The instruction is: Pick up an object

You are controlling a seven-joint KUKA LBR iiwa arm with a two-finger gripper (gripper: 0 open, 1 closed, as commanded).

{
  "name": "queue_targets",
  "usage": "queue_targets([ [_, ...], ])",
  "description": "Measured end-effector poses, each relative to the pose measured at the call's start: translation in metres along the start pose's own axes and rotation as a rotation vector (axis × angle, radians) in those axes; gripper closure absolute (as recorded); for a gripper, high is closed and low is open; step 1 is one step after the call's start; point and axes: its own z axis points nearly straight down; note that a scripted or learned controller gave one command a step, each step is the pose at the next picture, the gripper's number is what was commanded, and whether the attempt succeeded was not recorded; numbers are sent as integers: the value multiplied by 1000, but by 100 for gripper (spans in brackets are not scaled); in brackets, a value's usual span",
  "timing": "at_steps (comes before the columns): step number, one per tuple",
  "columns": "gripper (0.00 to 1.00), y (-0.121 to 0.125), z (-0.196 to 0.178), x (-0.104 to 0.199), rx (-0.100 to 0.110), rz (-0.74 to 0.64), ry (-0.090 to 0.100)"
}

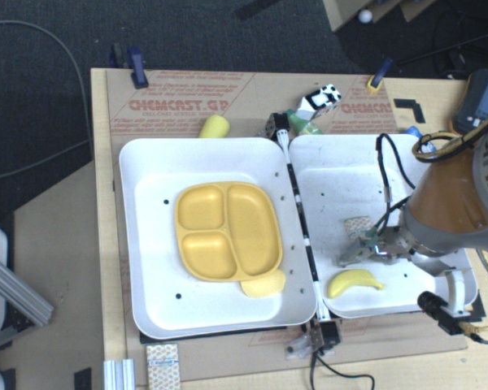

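Note:
A yellow banana lies near the front edge of the right bin. My gripper hangs low in this bin, just above and behind the banana, with a small gap between them. A small tan speckled piece lies on the bin floor right behind the gripper. In the left bin rests a yellow three-compartment plate. A pale yellow flat piece peeks out from under the plate's front edge. The grey arm with its orange band covers the right side of the right bin.
On the bench behind the bins lie a yellow object and a black-and-white object. Blue clamps grip the bench's back edge. A black cable loops above the right bin beside the arm.

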Motion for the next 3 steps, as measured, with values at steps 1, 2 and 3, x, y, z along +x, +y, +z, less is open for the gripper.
queue_targets([
  [1,0,64,0,19,-1,0,0],
  [2,0,43,0,-16,3,2,0],
  [3,100,44,-10,-15,1,2,0],
])
